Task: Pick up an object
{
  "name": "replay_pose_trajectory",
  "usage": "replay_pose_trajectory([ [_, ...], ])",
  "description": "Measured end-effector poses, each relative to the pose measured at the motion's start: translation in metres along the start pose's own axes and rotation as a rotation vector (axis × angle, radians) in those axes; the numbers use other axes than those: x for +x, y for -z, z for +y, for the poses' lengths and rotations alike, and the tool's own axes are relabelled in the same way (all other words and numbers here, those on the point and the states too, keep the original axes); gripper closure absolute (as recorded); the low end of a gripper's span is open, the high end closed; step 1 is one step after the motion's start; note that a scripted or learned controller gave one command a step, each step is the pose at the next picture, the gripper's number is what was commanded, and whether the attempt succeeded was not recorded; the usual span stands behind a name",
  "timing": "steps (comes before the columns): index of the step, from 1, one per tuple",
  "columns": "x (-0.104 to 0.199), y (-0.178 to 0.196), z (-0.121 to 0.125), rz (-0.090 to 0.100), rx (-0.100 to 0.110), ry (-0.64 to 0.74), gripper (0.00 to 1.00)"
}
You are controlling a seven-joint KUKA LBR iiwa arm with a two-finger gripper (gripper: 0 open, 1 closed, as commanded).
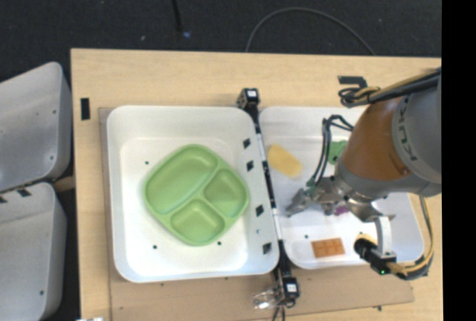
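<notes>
My gripper (303, 201) hangs low over the left-middle of the right bin (405, 238), under the orange band of the arm (375, 145). A pale yellow object (284, 160) lies just up and left of it, apart from it. A small orange-brown rectangular block (327, 247) rests near the bin's front wall, below the gripper. A bit of purple (339, 212) peeks out from under the wrist, and a green piece (337, 151) is partly hidden behind the arm.
The left bin (123, 163) holds a light green divided plate (196, 194). A divider with black clips (262, 186) separates the two bins. Cables (355, 92) lie on the wooden bench behind the right bin.
</notes>
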State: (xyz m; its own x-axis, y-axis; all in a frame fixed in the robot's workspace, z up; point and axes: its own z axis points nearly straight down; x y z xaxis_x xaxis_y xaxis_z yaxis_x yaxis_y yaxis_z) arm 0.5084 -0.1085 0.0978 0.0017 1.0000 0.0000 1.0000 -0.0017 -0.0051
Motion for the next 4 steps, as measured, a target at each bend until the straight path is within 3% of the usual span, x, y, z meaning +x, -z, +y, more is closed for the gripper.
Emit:
replay_pose_trajectory([
  [1, -0.001, 0.010, 0.001, 0.001, -0.002, -0.007, 1.00],
  [2, 0.008, 0.066, 0.001, -0.001, -0.010, 0.006, 1.00],
  [4, -0.001, 0.156, 0.002, -0.002, -0.009, 0.006, 1.00],
])
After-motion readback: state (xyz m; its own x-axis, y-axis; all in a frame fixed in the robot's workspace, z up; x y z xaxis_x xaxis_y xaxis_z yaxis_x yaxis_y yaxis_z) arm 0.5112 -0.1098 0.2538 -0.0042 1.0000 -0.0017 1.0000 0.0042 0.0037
